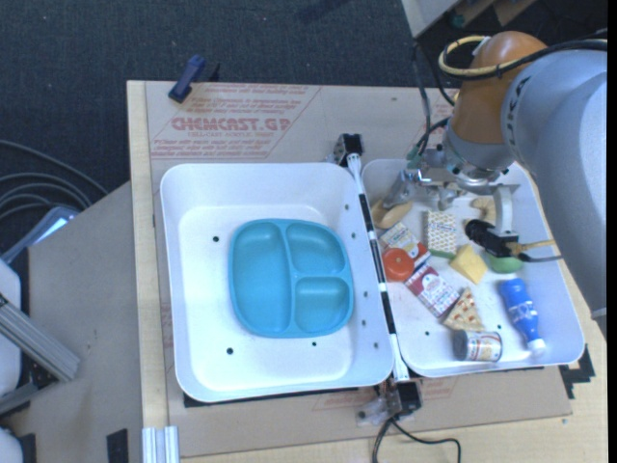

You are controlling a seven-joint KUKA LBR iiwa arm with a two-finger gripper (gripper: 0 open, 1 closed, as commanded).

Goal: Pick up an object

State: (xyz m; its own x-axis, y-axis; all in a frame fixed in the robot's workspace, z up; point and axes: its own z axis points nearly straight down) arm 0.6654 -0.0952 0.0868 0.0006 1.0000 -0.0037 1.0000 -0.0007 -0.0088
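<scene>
My gripper [445, 193] hangs over right white bin [564, 340], far end; can't tell its state. Below it: checkered white packet [442, 231], round red lid [397, 263], blue plastic bottle [522, 313].

Both bins are white: the left bin [193, 258] holds a plain light-blue divided tray [289, 278]. The right bin [559, 340] contains a blue bottle [522, 312] with a white cap, a yellow wedge [469, 264], a red-and-white packet [436, 290], an orange-red round item [397, 262] and a pale checked packet [442, 231]. The arm [540, 104] is grey with an orange band. The bench board [231, 123] is tan with red lettering.
</scene>
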